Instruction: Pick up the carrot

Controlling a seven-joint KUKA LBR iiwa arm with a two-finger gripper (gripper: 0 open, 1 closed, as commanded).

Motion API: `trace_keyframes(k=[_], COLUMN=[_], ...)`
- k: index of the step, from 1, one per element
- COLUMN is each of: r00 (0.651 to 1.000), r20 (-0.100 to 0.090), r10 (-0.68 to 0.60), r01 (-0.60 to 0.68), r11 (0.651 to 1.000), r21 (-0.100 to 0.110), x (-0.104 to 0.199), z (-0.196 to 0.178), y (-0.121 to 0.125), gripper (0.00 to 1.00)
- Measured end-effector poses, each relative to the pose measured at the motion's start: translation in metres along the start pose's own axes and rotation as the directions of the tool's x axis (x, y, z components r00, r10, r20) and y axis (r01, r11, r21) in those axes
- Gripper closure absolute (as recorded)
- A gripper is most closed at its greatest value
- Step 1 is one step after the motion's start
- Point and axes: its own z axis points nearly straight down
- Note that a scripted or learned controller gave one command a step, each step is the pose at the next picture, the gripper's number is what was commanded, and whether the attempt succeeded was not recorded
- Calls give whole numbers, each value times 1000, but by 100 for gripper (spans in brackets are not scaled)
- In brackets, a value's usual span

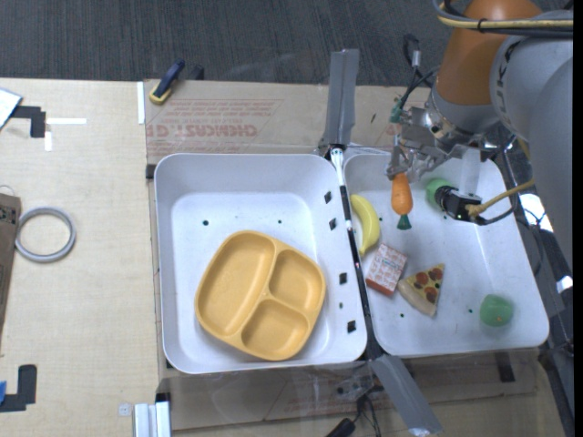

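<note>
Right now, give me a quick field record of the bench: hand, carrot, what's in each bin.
hand: over the right bin's far left part
carrot: hanging upright from the hand, clamped at its top, green end down
right bin: banana, small box, pizza slice toy, green ball
left bin: yellow divided plate
task state: carrot looks lifted

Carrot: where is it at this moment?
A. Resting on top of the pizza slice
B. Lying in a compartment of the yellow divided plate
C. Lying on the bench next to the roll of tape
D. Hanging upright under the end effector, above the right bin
D. The carrot hangs upright, leafy end down, directly under the end effector over the right bin, beside the banana.
</note>
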Motion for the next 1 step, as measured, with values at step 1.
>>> trace_keyframes(k=[1], r00=[990], r20=[0], r10=[-140], r01=[140], r11=[990], r21=[2], x=[-21], z=[0], y=[-5], gripper=[100])
